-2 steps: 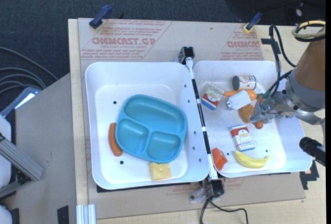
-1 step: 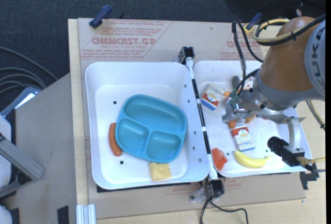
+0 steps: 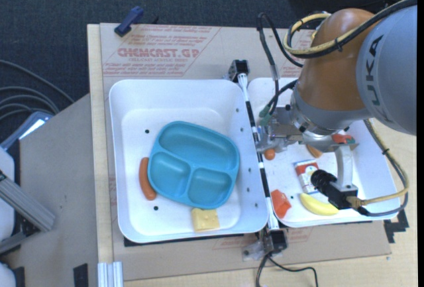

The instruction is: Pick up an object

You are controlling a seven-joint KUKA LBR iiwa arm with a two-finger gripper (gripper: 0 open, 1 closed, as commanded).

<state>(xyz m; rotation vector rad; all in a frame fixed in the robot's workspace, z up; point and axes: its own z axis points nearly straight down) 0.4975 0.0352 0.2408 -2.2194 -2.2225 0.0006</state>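
My gripper (image 3: pixel 271 138) hangs low over the left part of the right bin (image 3: pixel 392 176), close to the wall between the two bins. The big grey and orange wrist hides most of it from above. A small orange ball (image 3: pixel 269 154) lies just below it. Further toward the front of this bin are a yellow banana (image 3: pixel 318 205), a red wedge (image 3: pixel 280 202) and a red-and-white piece (image 3: pixel 306 170). An orange-red bit (image 3: pixel 343 140) peeks out from under the arm.
The left bin (image 3: pixel 119 146) holds a blue divided plate (image 3: pixel 193 164), an orange sausage (image 3: pixel 146 179) to its left and a yellow cheese block (image 3: pixel 205 219) at the front. A black cable plug (image 3: pixel 326 182) hangs off the arm above the banana.
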